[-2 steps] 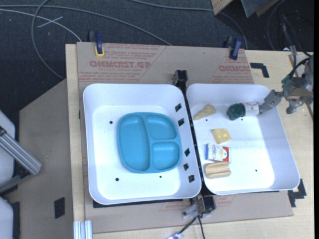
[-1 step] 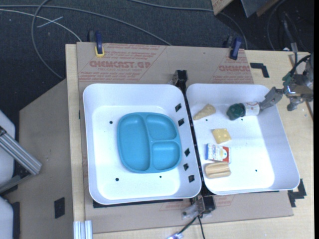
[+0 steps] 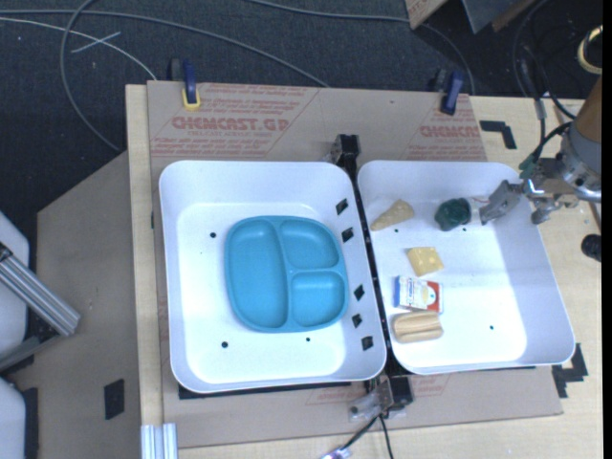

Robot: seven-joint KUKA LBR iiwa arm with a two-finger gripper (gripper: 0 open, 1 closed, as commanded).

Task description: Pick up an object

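The right bin (image 3: 516,323) holds several small items. A dark green lump (image 3: 453,213) lies near its far side, with a tan wedge (image 3: 393,215) to its left. Below them come a yellow chunk (image 3: 424,260), a small red and white carton (image 3: 418,295) and a tan roll (image 3: 418,327). My gripper (image 3: 521,206) hangs over the bin's far right corner, just right of the green lump. Its fingers are spread open and nothing sits between them.
The left bin (image 3: 191,218) holds a blue divided plate (image 3: 287,273). A row of black clips (image 3: 356,266) runs along the divider between the bins. Blue clamps (image 3: 191,92) pin the board at the back. Cables lie on the dark floor beyond.
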